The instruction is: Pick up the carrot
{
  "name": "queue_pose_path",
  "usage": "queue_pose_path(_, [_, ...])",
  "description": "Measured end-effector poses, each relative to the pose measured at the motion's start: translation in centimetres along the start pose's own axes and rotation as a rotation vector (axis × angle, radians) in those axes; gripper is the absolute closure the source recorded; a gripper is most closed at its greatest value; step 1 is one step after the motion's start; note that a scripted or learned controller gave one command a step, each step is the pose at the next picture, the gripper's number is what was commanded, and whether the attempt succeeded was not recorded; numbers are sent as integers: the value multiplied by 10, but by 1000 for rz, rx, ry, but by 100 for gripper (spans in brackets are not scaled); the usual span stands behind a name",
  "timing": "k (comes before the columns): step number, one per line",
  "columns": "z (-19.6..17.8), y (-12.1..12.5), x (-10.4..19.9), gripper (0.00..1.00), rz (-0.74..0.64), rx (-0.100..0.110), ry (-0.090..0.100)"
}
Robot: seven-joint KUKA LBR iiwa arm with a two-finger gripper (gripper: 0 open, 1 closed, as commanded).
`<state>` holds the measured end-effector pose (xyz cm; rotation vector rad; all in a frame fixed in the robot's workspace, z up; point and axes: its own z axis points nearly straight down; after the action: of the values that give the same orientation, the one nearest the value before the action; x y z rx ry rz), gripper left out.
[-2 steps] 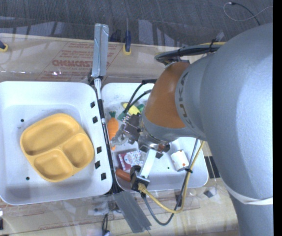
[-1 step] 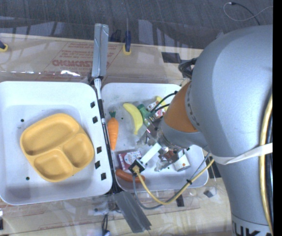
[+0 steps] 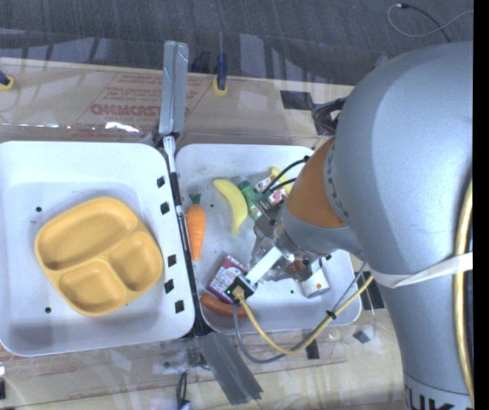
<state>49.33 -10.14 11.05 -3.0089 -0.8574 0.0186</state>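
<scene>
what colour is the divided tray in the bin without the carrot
The divided tray is plain yellow; the camera view shows it clearly.

bare floor between carrot [image 3: 195,231] and banana [image 3: 231,202]; tight on the carrot's left against the bin wall [image 3: 181,248]; small box [image 3: 224,276] just below, possibly touching; arm [image 3: 398,186] crowding the right.

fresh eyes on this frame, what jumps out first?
The grey arm takes the eye first: it bulks over the view's right side and hangs above the right bin. Next comes the yellow divided tray, sitting in the left bin. Then the carrot, lying along the right bin's left wall, with a banana just to its right.
</scene>
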Motion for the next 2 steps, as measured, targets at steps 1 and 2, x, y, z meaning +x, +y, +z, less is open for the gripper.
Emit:
queue_pose_path(1, [-119,29,23,100,-220,-11,5])
queue_pose_path(2, [-256,-2,-23,100,-338,-14,5])
